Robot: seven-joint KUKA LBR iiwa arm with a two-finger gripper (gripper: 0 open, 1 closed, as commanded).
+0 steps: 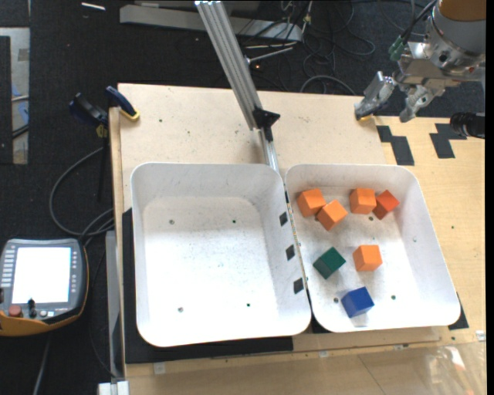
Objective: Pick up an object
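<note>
The bench (201, 123) is a pale board with a bare strip behind the bins and dark floor beyond its left and far edges. A slanted metal pole (235, 65) crosses that strip and ends at the seam between the bins.

The left bin (147, 254) is the larger open space: its speckled white floor has room on all sides inside the raised rim. The right bin (432, 254) touches it along a shared edge marked with small black tabs, and its near rim sits close to the bench's front edge.

The arm (463, 23) enters at the upper right, above the bench's far right corner and well apart from both bins. Its gripper (395, 97) hangs there with the two fingers spread and nothing between them.

All the blocks lie in the right bin. Four orange cubes (347, 204) cluster near its far wall, two pairs nearly touching; a fifth orange cube (368, 258) sits alone mid-bin. Just to its left is a green cube (329, 262), turned on the diagonal. A blue cube (357, 302) rests near the front rim, with free floor to its right.
</note>
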